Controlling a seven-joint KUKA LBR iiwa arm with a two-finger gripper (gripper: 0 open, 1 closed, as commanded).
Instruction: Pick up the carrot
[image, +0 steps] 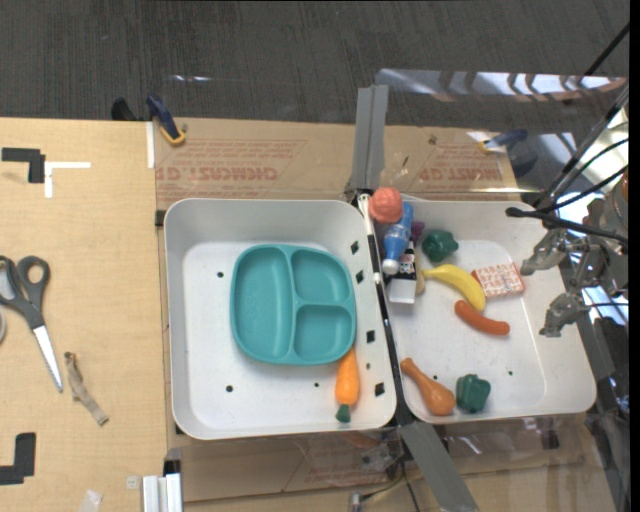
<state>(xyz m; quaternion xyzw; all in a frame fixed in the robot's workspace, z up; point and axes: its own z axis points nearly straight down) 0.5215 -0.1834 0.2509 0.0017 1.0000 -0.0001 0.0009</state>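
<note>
From the overhead camera, the carrot (346, 380) lies in the left bin (190, 330) near its 5 o'clock corner, orange body upright in the frame with its green end pointing toward 6 o'clock. Its upper end touches or slightly overlaps the lower right corner of the teal divided plate (293, 303), which takes up the middle of that bin. Just beside the carrot at 3 o'clock runs the wall shared by the two bins, so the plate and that wall flank it closely on two sides. Toward 9 o'clock of the carrot, along the bin's lower floor, the white bottom is bare and offers room.

The right bin (560, 395) is crowded: a red ball (387, 206) and a blue bottle (397, 243) at its 11 o'clock corner, a green pepper (438, 244), a banana (457, 282), a red-patterned packet (498, 280), an orange-red sausage (482, 318), a drumstick-shaped piece (426, 388) and a second green pepper (472, 393) near 6 o'clock.

On the bench at 9 o'clock lie scissors (32, 312).

The gripper (560, 285) sits at the right bin's 3 o'clock edge, well apart from the carrot, amid cables; whether its fingers are parted or closed I cannot tell.
</note>
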